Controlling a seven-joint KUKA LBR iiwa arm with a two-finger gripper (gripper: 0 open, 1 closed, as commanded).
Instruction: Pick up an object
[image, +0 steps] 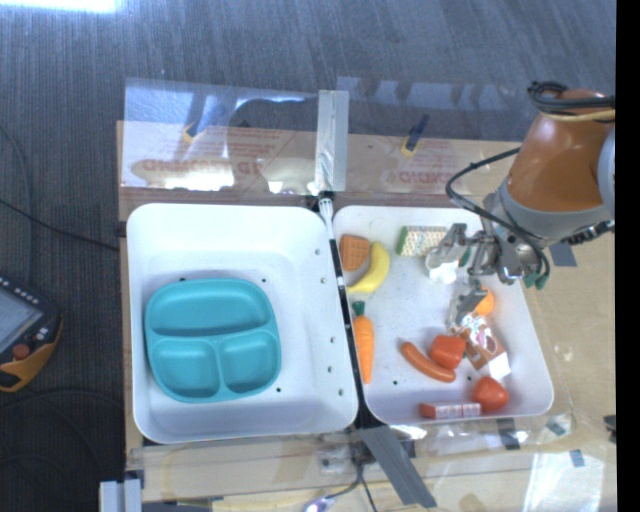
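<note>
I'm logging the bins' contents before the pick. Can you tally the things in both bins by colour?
Teal: 1, tray
Yellow: 1, banana
Orange: 3, carrot, wedge, small piece
Red: 4, sausage, pepper, tomato, flat pack
Green and white: 1, packet
White and brown: 1, carton
Total: 11

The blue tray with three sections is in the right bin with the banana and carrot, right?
Not quite. The camera view shows the blue tray sitting in the left bin. The banana and carrot are in the right bin, as you said.
</note>
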